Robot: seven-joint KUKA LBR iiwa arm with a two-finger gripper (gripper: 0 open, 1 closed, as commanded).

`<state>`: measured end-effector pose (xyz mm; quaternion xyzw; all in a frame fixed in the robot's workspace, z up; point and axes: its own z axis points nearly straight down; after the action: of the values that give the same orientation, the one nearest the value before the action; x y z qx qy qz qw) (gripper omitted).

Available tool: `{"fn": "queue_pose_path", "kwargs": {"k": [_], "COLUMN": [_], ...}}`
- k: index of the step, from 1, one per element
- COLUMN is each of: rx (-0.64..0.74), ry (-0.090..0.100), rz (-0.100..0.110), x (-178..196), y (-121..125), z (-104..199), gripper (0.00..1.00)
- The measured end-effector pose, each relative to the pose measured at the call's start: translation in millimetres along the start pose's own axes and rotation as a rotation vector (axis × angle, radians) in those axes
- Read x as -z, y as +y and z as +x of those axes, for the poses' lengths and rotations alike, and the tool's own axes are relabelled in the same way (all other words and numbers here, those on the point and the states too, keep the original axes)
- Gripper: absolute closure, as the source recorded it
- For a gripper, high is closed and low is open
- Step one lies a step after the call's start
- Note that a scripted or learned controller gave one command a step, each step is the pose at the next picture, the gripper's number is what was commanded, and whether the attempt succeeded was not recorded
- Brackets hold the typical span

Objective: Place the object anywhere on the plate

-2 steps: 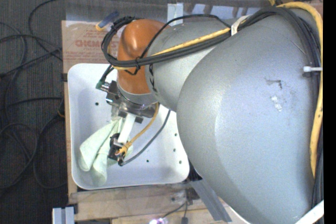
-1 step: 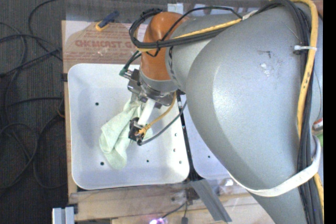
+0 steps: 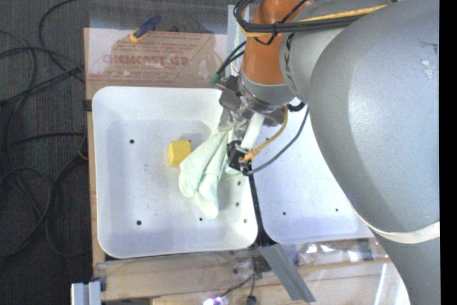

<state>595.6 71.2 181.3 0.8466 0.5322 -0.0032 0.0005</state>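
A pale green cloth (image 3: 203,171) hangs in a long fold over the right part of the left white bin (image 3: 121,225). Its narrow upper end runs up between the fingers of my gripper (image 3: 230,138), which is shut on it, and its lower end trails toward the bin floor. Just left of the cloth, a small yellow block (image 3: 179,152) lies on the bin floor, close to the fabric. The gripper points down over the bin's right wall, beneath the orange wrist band (image 3: 275,11).
The right white bin (image 3: 314,214) is largely covered by the grey arm (image 3: 378,103). A cardboard sheet (image 3: 153,61) with a blue-handled tool (image 3: 145,28) lies behind the left bin. Cables trail on the floor at left.
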Motion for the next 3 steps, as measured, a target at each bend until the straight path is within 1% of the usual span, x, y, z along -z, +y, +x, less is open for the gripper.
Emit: {"fn": "queue_pose_path", "kwargs": {"k": [1,2,3], "rx": [-0.112,-0.112,0.072], "ry": [0.003,-0.001,0.007], "rz": [-0.006,-0.002,-0.01], "x": [-42,-46,-92], "y": [-55,-56,-3], "z": [69,68,61], "gripper": [1.0,0.0,0.0]}}
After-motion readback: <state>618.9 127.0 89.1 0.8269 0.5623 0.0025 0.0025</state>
